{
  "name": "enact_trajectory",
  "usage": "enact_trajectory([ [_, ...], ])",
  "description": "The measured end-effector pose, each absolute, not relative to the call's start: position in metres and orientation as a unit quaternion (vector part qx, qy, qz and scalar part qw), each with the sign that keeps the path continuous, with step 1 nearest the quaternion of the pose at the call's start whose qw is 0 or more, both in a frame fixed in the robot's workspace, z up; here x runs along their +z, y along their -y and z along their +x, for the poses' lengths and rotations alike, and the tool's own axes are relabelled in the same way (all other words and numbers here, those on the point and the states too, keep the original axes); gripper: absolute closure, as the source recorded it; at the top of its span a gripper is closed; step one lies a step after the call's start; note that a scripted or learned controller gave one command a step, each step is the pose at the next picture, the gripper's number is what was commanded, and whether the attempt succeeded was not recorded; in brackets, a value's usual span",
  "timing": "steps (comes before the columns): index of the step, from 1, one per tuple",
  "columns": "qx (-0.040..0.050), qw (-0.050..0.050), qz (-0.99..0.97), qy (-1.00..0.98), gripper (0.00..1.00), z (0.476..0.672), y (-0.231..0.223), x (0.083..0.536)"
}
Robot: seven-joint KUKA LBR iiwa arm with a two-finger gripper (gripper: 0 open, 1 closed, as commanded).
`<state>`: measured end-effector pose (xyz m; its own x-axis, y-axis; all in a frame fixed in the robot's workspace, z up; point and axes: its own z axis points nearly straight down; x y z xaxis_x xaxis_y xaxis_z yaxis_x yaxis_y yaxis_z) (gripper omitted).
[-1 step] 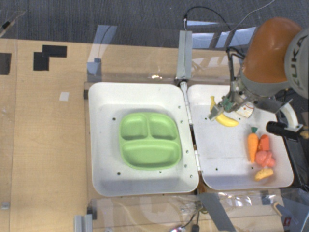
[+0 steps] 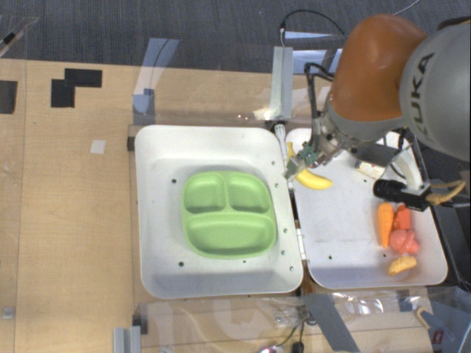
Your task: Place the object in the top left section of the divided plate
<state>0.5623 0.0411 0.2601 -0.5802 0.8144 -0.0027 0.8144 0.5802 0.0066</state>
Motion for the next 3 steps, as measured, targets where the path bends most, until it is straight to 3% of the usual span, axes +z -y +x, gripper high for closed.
enact_trajectory([
  [1,0.0025,0.002,0.468,-0.884,1.0,0.54,-0.133,0.282],
  [2,0.002,0.002,0.445,-0.895,1.0,0.546,-0.137,0.3],
  [3,0.0014,0.001,0.418,-0.908,1.0,0.556,-0.175,0.226],
])
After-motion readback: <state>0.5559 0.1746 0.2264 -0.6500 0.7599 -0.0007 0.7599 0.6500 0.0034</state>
